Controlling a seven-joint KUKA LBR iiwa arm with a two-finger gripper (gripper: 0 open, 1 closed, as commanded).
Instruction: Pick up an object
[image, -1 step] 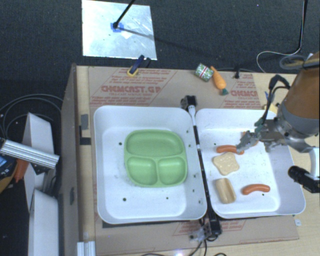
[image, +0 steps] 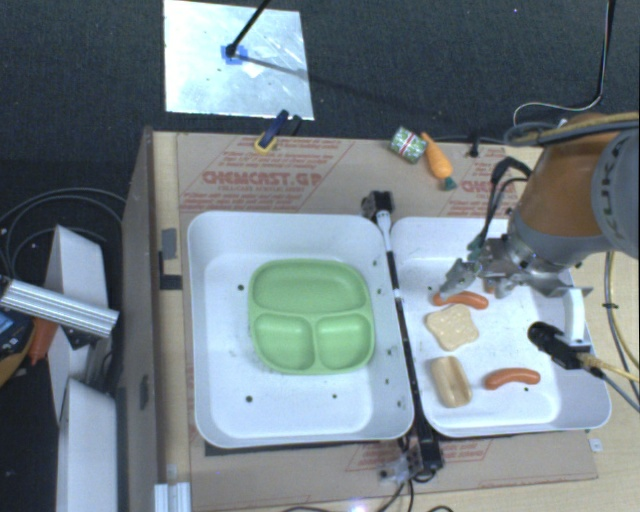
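Note:
In the right bin (image: 575, 405) lie a red sausage (image: 463, 298) near the middle, a slice of toast (image: 451, 326) just below it, a hot dog bun (image: 450, 381) toward the front, and a second sausage (image: 512, 378) at the front right. My gripper (image: 470, 272) hangs low over the right bin, just above and right of the upper sausage. Its fingers point down and left toward that sausage. Nothing shows between them.
The left bin (image: 215, 300) holds a green divided plate (image: 311, 315). Behind the bins on the cardboard lie a small can (image: 407, 143), a toy carrot (image: 437, 159) and a yellow-and-blue clip (image: 274, 132). Cables run along the right side.

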